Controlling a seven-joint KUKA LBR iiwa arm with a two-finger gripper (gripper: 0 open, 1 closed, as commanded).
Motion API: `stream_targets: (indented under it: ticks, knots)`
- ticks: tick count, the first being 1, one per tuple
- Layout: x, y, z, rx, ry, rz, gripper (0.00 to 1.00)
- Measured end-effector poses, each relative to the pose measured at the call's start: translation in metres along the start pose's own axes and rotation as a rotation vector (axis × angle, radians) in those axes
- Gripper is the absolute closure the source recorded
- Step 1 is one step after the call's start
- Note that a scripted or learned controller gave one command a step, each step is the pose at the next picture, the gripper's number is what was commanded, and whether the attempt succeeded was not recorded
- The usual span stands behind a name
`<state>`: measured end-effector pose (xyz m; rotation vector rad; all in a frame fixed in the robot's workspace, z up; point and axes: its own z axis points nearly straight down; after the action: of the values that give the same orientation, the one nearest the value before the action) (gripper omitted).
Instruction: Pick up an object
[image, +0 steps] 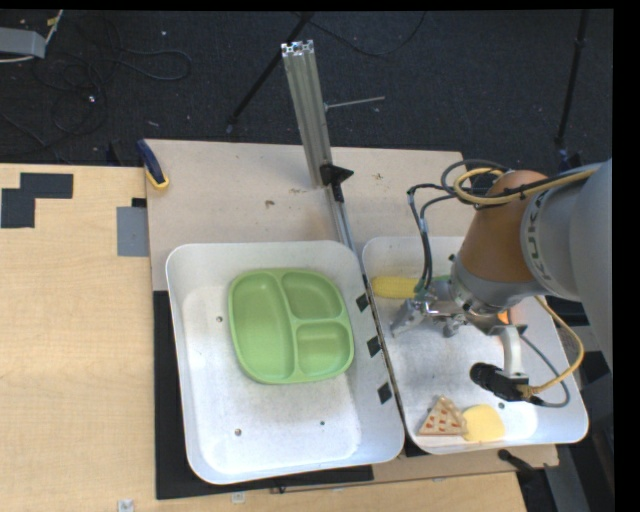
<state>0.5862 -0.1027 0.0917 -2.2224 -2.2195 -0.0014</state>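
We see the grey arm (510, 245) reaching in from the right and bending down over the right bin (430, 370), with its orange band above the wrist and the jaws low over the bin's far half. The metal parts at the wrist's end merge in a small glinting cluster, so we cannot tell whether the jaws are apart or together, and we see nothing clearly between them.

Just beside the jaws, on their far-left side, lies a yellow piece (393, 288) against the bin's wall; whether it touches them we cannot tell. Well apart from the jaws, toward the near edge of the same bin, lies a toy pizza slice (440, 420), and touching its right side is a pale yellow block (485, 424). Between these two and the jaws, somewhat to the right, we see a black part (497, 380) with a yellow cable (570, 375) running from it; what it is we cannot tell.

To the left of the jaws, past the wall where the bins meet, stands the left bin (270, 430). In it a green divided plate (292, 325) lies flat, about level with the jaws. Beyond the jaws, farther up the desk (230, 190), an aluminium post (308, 110) rises at a slant between the two bins. Far to the left of that, at the desk's corner, lies a small blue and yellow tool (152, 165).
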Motion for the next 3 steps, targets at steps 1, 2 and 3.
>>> stream_targets:
  ticks: [1, 2, 3]
  knots:
    - [0.0, 0.002, -0.011, -0.006, 0.001, 0.003, 1.0]
    - [0.002, 0.013, -0.067, -0.003, -0.001, -0.003, 1.0]
    - [0.007, 0.022, -0.122, -0.003, -0.001, -0.003, 1.0]
